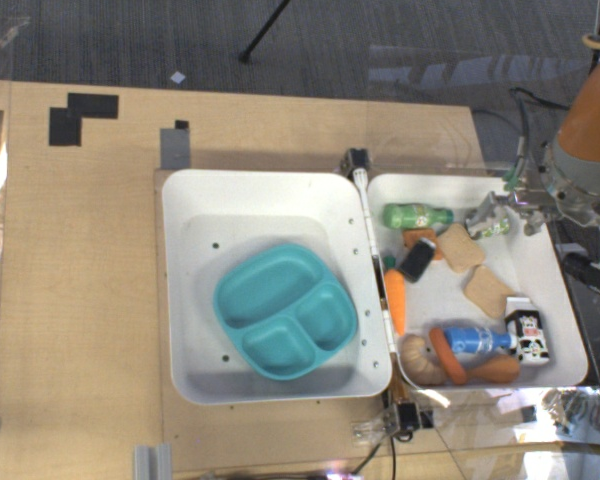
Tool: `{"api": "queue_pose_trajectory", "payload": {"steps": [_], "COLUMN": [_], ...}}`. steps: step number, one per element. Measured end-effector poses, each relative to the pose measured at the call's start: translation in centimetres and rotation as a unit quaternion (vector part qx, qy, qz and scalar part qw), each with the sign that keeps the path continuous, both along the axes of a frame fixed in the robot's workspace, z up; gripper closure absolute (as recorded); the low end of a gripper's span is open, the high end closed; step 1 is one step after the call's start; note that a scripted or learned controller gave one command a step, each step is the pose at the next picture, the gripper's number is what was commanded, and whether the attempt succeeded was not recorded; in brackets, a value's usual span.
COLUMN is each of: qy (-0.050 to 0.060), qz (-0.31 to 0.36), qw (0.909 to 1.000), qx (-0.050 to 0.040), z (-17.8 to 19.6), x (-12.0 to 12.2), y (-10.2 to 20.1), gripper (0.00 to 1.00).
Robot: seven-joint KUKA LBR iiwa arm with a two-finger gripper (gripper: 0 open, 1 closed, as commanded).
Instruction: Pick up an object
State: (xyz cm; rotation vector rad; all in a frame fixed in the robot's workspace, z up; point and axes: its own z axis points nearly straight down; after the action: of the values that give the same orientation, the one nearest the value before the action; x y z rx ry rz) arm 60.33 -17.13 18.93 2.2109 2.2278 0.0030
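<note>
The light wooden bench [80, 298] bears two shallow white plastic bins side by side; the left bin [185, 268] holds a teal three-compartment plate [285, 311] lying flat near its middle, and the right bin [560, 298] holds all the small things, crowded together. Taking the right bin as the landmark: the grey arm with its orange band [592, 123] comes in over the bin's far right corner, and its two-finger gripper [510, 208] hangs low over the bin's far edge, the metal parts blurred, so whether the fingers stand wide or narrow cannot be told; a small clear bottle with a green label [490, 226] lies just at the gripper's tip, and whether it sits between the fingers is not clear. Along the bin's far side lies a green plastic bottle [416, 215] on its side; just nearer sit a black rectangular block [417, 260] and a tan slice of toy bread [462, 250], touching or nearly so; a second tan bread slice [487, 291] lies toward the bin's middle. Against the bin's left wall stands a long orange carrot [396, 301]; at the near side a blue bottle [477, 342] rests across a brownish-red sausage [470, 368], with a beige round lump [416, 356] beside them at the near left corner, partly overlapped and hard to name; a small black-and-white carton [526, 334] sits at the near right.
</note>
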Motion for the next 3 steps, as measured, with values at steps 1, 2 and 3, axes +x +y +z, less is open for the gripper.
{"api": "queue_pose_trajectory", "payload": {"steps": [1, 2, 3], "qy": [-0.007, -0.002, -0.004], "qz": [-0.055, -0.17, -0.165], "qw": [0.9984, 0.9855, 0.9863], "qx": [-0.0028, -0.0003, 0.0009], "z": [-8.7, -10.2, -8.9], "x": [-2.7, 0.1, 0.3], "y": [7.2, 8.4, 8.6], "gripper": [0.0, 0.0, 1.0]}}
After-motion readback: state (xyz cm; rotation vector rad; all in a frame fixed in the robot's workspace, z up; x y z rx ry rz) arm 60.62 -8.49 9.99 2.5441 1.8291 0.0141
